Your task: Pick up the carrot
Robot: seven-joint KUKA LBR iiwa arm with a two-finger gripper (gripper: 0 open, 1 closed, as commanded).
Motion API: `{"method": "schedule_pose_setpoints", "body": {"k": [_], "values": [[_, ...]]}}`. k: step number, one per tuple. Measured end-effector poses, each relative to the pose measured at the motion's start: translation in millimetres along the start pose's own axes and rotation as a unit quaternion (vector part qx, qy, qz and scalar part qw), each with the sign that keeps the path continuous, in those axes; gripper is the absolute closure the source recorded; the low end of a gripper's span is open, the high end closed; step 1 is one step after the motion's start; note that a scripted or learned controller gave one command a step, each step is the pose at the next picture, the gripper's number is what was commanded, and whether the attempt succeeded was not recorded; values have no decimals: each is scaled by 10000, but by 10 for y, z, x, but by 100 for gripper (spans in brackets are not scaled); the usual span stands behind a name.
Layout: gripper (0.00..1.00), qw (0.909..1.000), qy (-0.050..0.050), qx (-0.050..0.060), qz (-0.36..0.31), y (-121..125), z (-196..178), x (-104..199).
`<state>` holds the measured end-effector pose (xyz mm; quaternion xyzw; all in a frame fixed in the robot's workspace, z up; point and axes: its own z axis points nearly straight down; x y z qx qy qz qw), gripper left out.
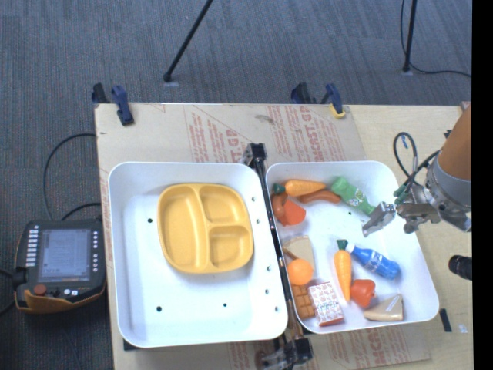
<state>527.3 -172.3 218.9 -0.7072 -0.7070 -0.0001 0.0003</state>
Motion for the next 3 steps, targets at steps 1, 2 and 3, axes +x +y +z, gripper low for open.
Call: {"method": "schedule_pose_setpoints", "body": {"k": [1, 2, 3], "values": [[0, 9998, 9, 22, 187, -385, 1175, 441], [100, 9998, 12, 18, 207, -380, 1076, 435], [100, 9296, 24, -9, 3687, -137, 1285, 447]]}}
